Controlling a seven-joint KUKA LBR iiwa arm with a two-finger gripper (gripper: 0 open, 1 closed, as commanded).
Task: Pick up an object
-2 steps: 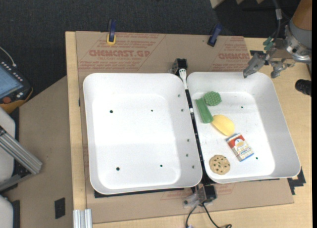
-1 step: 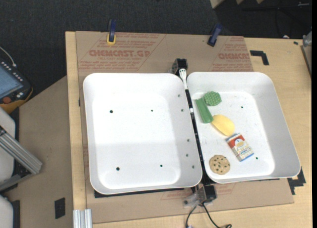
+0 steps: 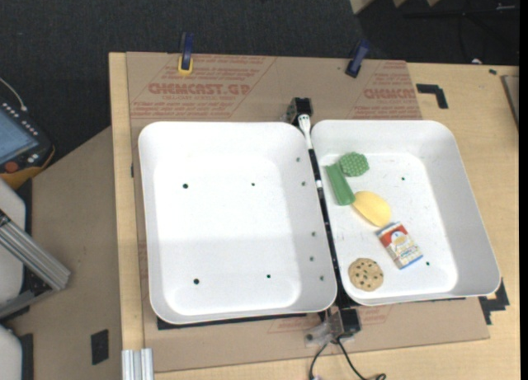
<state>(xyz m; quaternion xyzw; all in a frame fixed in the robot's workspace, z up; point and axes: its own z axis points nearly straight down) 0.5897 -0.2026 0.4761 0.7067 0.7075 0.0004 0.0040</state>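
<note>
Two shallow white bins sit side by side on the worktop [image 3: 247,82], the left bin [image 3: 153,205] reaching toward its left edge and the right bin [image 3: 462,197] toward its right edge. In the right bin, along the side next to the left bin, lie a green flat piece [image 3: 339,185] touching a round green knobbly piece [image 3: 355,164], a yellow lemon-like object [image 3: 372,208] just beside them, a small red-and-white carton [image 3: 401,246] nearer the front, and a cookie [image 3: 365,274] by the bin's front rim. The end effector's state I cannot tell.
</note>
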